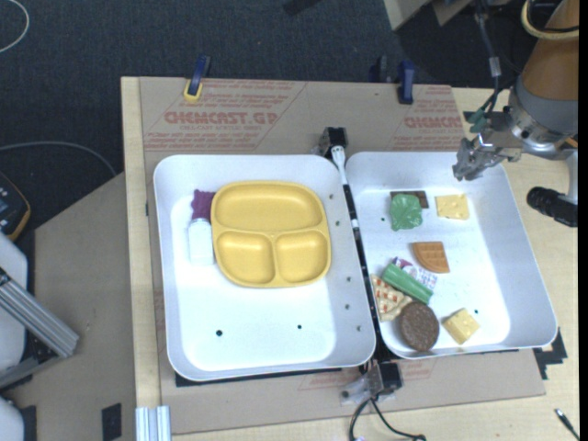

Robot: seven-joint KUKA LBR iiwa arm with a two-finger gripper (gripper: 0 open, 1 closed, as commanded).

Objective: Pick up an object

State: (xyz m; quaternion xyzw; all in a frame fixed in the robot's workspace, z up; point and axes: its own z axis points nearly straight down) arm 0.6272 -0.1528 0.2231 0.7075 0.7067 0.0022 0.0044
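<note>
Toward the right bin's [524,246] twelve o'clock rim, clear of its clustered toy foods, lies a yellow cheese piece [451,208], squarish with no clear long axis. Open floor lies at its three o'clock. At its one o'clock hovers the end effector [470,165], fingers too blurred to judge.

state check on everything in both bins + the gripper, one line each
Gripper: above the right white bin's far edge, nothing seen between its fingers.
Yellow three-compartment plastic tray: flat in left white bin, upright.
White bottle with purple cap: lying beside the tray.
Green crumpled item: loose in right bin.
Round brown cookie: lying flat, near edge.
Two yellow cheese-like blocks: loose, apart.
</note>
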